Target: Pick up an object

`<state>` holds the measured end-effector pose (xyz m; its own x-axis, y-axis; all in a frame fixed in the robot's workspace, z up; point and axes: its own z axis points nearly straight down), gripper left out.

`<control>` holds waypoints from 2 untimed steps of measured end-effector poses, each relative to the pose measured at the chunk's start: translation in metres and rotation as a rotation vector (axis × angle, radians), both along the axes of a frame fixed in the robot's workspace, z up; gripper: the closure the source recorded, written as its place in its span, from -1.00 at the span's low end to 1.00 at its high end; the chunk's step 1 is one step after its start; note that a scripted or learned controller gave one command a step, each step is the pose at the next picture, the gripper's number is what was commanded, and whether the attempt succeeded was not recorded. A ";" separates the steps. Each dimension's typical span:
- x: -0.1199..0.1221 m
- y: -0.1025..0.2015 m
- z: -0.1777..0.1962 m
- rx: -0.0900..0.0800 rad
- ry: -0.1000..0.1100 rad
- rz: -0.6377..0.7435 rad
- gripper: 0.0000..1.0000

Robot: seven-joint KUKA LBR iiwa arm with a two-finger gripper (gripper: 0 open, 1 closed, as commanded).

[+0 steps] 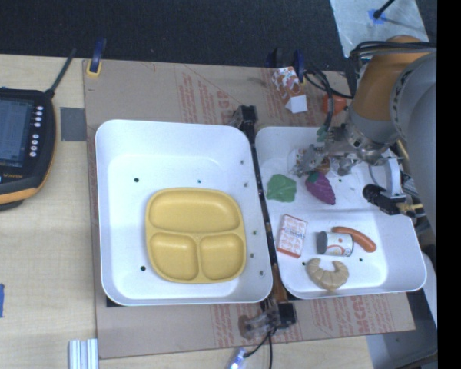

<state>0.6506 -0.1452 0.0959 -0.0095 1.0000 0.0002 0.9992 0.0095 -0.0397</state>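
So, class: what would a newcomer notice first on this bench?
The yellow tray, split into three compartments, sits in the left bin. In the right bin, small items lie scattered: a green leaf, a purple piece, a hotdog, a croissant. The gripper hovers at its far end.

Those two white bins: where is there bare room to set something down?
Left bin: bare floor above and left of the yellow tray. Right bin: crowded around the gripper, green piece, purple piece, sausage and croissant.

Wooden bench [31,283], brown cardboard sheet [177,91], two white bins [115,206], teach pendant [11,144]
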 end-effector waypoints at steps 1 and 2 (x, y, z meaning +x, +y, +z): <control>0.006 -0.047 0.076 -0.001 -0.039 -0.007 -1.00; -0.027 -0.006 -0.005 0.000 -0.035 -0.003 -1.00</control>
<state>0.6238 -0.1513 0.0913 -0.0061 1.0000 -0.0001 1.0000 0.0061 -0.0047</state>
